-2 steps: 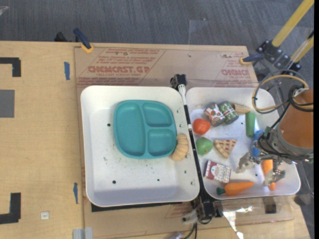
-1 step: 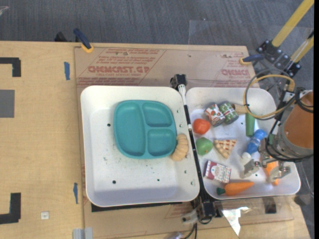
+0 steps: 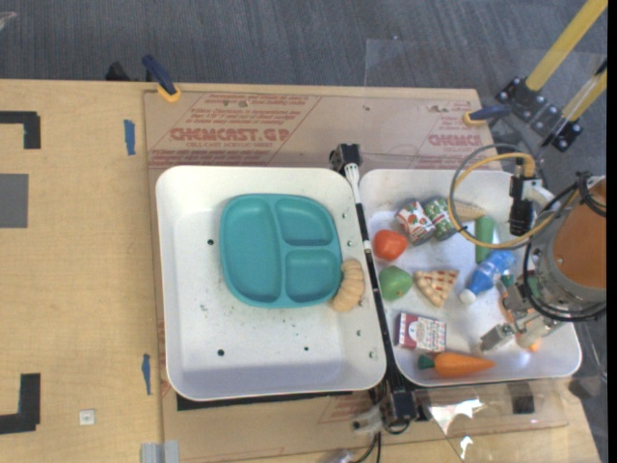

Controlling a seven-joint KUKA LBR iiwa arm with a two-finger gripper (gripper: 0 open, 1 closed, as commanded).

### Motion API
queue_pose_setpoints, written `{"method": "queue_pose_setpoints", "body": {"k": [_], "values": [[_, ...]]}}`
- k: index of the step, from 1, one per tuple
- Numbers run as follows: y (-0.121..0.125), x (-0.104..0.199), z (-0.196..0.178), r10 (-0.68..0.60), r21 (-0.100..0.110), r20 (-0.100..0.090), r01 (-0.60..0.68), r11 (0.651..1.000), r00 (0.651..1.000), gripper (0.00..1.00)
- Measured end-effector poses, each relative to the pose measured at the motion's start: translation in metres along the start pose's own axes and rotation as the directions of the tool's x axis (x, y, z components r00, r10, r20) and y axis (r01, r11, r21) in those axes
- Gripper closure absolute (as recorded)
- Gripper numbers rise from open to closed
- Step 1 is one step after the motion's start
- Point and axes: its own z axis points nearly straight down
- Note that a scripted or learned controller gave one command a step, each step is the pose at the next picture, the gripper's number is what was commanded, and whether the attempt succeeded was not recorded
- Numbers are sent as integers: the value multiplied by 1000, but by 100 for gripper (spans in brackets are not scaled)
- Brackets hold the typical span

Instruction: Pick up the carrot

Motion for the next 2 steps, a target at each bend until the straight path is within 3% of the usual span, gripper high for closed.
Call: {"method": "queue_pose_setpoints", "body": {"k": [1, 2], "values": [[3, 9, -117, -282, -1, -35, 282, 959, 959, 0], [0, 7, -9, -512, -3, -25, 512, 859, 859, 0]]}}
